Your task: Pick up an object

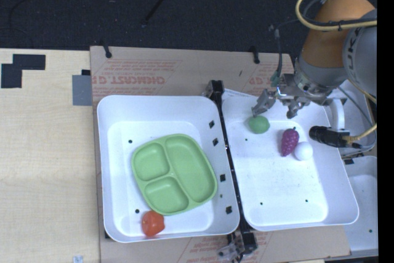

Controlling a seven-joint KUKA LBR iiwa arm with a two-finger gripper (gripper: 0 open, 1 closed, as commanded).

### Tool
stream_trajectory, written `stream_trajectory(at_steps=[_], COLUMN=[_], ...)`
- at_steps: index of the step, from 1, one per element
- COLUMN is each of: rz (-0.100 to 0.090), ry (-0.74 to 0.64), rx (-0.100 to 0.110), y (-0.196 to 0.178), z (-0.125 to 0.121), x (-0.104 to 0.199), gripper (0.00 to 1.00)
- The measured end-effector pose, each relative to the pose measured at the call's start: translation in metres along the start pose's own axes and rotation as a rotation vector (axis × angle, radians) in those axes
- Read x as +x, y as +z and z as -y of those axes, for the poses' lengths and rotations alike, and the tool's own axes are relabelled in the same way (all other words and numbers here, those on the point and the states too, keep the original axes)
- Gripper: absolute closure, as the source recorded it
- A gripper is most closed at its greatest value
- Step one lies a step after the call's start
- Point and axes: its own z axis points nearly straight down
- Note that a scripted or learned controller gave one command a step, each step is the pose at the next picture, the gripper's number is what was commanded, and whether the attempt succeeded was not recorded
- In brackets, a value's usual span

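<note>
End effector (pixel 278 106) spread wide, holding nothing, above green ball (pixel 258 124)

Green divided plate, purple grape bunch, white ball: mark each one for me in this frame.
Green divided plate (pixel 174 173), camera view: on the ridge where its three compartments meet.
Purple grape bunch (pixel 289 141), camera view: middle of the cluster.
White ball (pixel 303 151), camera view: centre of its top surface.

One fixed camera looks down at a slant from above the worktop (pixel 43 157), far enough back to take in both white bins (pixel 114 126) side by side, with dark floor beyond the far edge. The arm (pixel 335 34) enters from the right.
</note>
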Motion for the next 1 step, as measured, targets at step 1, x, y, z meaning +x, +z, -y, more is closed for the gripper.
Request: stream_trajectory(at_steps=[1], rz=[0.001], ry=[-0.001], rx=[-0.01], y=[-0.005], z=[-0.0022], x=[-0.0002], gripper=[0.0])
